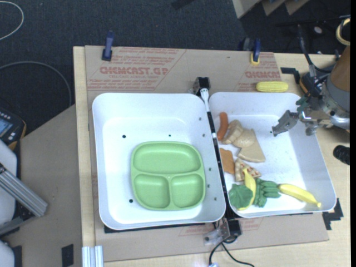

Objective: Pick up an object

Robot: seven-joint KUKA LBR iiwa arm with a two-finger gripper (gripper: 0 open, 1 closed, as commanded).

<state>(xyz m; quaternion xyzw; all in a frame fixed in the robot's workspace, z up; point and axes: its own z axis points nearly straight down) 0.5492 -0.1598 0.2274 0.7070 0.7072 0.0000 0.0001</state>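
Observation:
The right bin (311, 149) holds a pile of toy foods along its left and front sides. Among them are an orange sausage (223, 125), tan bread pieces (237, 131), a tan wedge (253, 150), an orange strip (227, 161), a green broccoli (240, 197), a green leafy piece (267, 189) and a yellow banana (298, 194). My gripper (295, 127) hangs over the bare back-right part of this bin, right of the bread. It is open, with nothing between its fingers (281, 124).
The left bin (111, 149) holds a green divided plate (167, 174). A yellow toy (272, 86) lies on the cardboard behind the right bin. Blue clamps (108, 46) grip the board's back edge. The arm comes in from the right edge.

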